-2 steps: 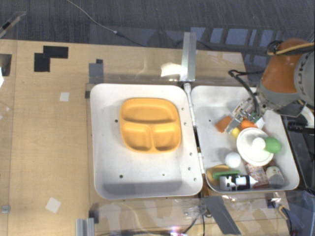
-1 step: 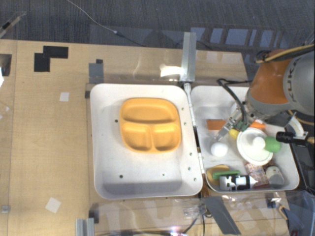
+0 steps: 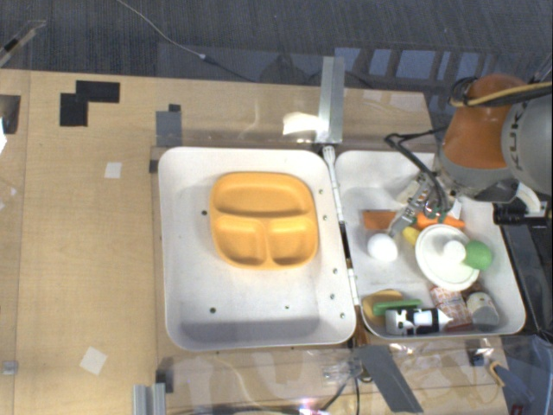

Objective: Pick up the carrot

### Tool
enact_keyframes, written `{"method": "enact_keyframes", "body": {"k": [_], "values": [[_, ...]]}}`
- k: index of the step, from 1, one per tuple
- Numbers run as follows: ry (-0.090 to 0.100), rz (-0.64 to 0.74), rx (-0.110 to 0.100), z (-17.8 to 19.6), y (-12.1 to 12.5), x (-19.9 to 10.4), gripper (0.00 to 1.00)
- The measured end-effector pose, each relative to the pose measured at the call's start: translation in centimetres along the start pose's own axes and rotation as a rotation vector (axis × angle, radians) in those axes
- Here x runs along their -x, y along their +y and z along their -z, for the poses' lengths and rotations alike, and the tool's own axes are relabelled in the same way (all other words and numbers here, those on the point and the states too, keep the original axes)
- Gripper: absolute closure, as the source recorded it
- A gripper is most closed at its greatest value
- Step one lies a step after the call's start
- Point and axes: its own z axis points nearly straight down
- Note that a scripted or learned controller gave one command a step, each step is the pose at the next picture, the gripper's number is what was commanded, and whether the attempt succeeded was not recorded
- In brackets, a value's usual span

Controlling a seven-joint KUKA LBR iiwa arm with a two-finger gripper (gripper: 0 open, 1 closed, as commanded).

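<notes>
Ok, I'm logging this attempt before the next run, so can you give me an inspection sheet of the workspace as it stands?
Surface: wooden bench bearing two white bins, left bin and right bin.
Job's things: carrot, a small orange piece in the right bin, beside the gripper.
Clutter: yellow divided tray in the left bin; in the right bin, white ball, white bowl, green ball, brown block, black-and-white bottle.
Grippers: gripper low in the right bin; finger state unclear.
Cables: thin cable across the floor; black cables by the arm.
Surroundings: dark carpet.
</notes>
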Motion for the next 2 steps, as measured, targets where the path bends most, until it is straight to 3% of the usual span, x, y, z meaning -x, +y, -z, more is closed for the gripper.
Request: {"method": "enact_keyframes", "body": {"k": [1, 2], "values": [[-0.018, 0.005, 0.006, 1.6, 0.3, 0.4, 1.0], [-0.001, 0.087, 0.002, 8.8, 2.0, -3.9, 1.0]]}}
